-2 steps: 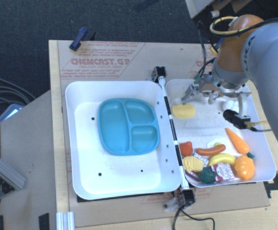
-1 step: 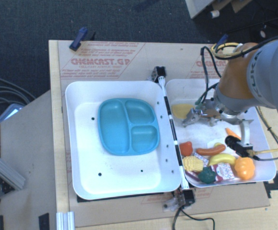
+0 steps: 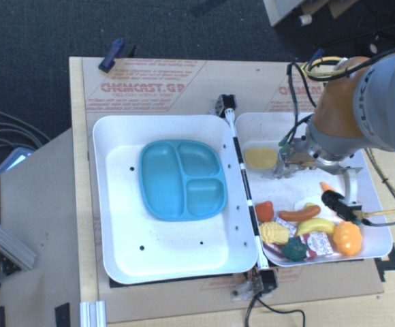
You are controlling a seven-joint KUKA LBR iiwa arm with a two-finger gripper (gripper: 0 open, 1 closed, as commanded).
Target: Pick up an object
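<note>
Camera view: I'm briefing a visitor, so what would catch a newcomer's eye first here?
Probably the blue divided plate, lying alone in the left bin. Next, the grey and orange arm reaching into the right bin, its hand low beside a pale yellow piece, with colourful toy food heaped at that bin's near end.

Bright, even overhead light, soft shadows, slightly grainy, mild blur throughout.

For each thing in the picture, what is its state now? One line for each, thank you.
Blue divided plate: flat in the left bin, compartments bare.
Yellow piece: lying in the right bin, beside the gripper.
Corn: lying among the toy foods.
Orange fruit: resting near the bin's corner.
</note>
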